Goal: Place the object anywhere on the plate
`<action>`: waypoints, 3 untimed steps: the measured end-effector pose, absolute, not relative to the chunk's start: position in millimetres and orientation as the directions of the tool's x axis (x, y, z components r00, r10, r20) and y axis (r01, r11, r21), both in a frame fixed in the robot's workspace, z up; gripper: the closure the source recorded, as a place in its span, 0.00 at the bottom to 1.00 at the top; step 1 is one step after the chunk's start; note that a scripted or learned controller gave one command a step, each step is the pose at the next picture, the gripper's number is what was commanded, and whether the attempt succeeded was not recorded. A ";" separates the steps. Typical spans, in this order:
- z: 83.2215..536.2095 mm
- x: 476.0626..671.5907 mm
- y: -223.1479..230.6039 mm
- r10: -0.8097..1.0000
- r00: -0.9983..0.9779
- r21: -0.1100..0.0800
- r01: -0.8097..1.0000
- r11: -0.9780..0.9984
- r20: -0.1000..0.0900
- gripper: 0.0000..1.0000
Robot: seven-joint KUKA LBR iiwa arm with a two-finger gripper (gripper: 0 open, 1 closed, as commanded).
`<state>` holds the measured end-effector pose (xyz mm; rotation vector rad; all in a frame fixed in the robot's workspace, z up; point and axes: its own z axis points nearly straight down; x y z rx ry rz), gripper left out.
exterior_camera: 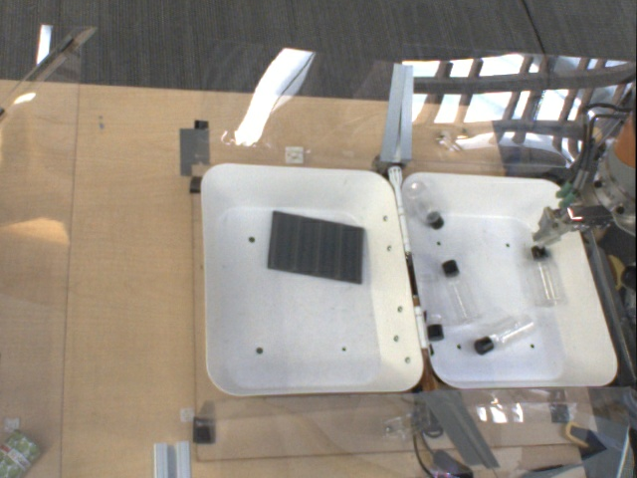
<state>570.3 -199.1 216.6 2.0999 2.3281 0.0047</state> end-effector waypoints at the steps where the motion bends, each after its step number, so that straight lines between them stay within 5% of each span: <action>1: 191.7 507.4 -101.3 0.989 -0.147 0.004 0.989 0.147 -0.001 1.00; 3: 184.1 488.1 33.1 0.956 -0.292 0.003 0.956 0.292 0.000 1.00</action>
